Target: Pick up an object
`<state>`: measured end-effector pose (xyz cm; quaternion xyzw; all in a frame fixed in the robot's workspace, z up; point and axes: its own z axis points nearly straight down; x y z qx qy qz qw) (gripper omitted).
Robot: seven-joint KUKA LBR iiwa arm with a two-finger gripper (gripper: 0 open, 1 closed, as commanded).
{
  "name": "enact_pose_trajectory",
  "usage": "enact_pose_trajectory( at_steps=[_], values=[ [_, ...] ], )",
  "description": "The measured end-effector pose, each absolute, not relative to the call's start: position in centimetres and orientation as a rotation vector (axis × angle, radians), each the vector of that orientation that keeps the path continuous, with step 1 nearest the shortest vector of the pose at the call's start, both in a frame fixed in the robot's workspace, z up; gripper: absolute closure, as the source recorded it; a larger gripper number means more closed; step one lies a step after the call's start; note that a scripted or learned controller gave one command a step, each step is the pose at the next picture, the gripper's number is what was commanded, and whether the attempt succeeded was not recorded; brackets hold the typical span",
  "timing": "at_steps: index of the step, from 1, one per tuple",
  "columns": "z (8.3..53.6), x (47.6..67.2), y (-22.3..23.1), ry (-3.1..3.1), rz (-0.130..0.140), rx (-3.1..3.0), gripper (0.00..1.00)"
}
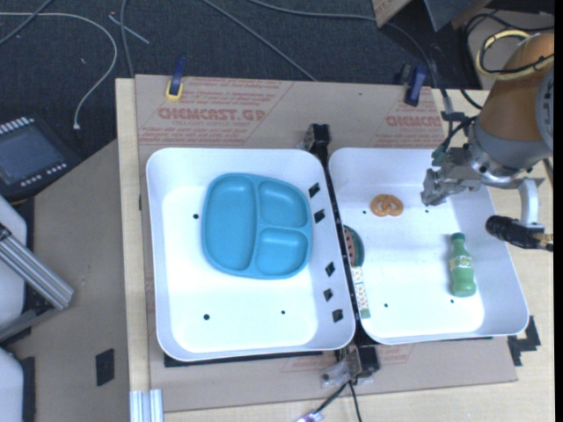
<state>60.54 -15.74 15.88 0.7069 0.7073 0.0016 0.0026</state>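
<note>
From my remote view, the gripper hangs over the right bin near its far edge; I cannot tell its state. A pretzel lies just to its left on the bin floor, a green bottle nearer the front. The left bin holds a blue divided plate.

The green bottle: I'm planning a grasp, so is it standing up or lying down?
Lying down. The green bottle lies flat on the floor of the right bin, its full length showing, cap end toward the far side.
</note>
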Motion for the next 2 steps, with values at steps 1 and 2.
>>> enact_pose_trajectory(
  at_steps=[1,2],
  values=[
    [20.4,60.3,-15.9,2.219,0.005,2.217,1.00],
    [25.4,60.4,-15.9,2.219,0.006,2.215,1.00]
  ],
)
